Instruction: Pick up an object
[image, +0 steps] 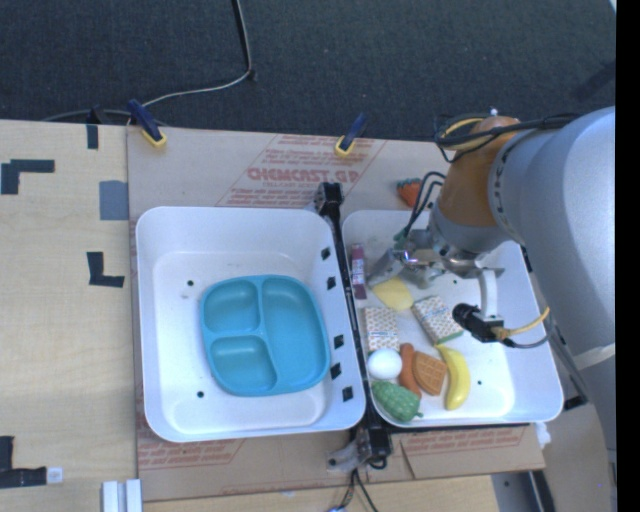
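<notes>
I'm watching the arm (560, 190) reaching in from three o'clock, its grey bulk and orange band covering the upper right corner of the right bin (530, 400). The cardboard (290, 175) under both bins is showing red print at twelve o'clock; I'm reading "CHEMCAST GP", the smaller lines below it too blurred to make out. Two yellow-and-blue clamps (148, 125) are pinning its far edge.

The left bin (160, 300) is holding a blue three-part tray (265, 333) at its centre.

In the right bin the gripper (400, 262) is sitting low at about eleven o'clock, just above a pale yellow lemon-like piece (394, 294); I cannot tell how it is set, since the wrist is hiding it. A banana (455, 375) is lying at five o'clock, beside a brown waffle piece (429, 371) and a carrot (409, 366). A white egg (384, 364) and a green item (398, 402) are resting at seven o'clock. Two speckled cracker-like pieces (436, 318) are lying near centre. An orange item (408, 190) is partly hidden behind the wrist, outside the bin.
</notes>
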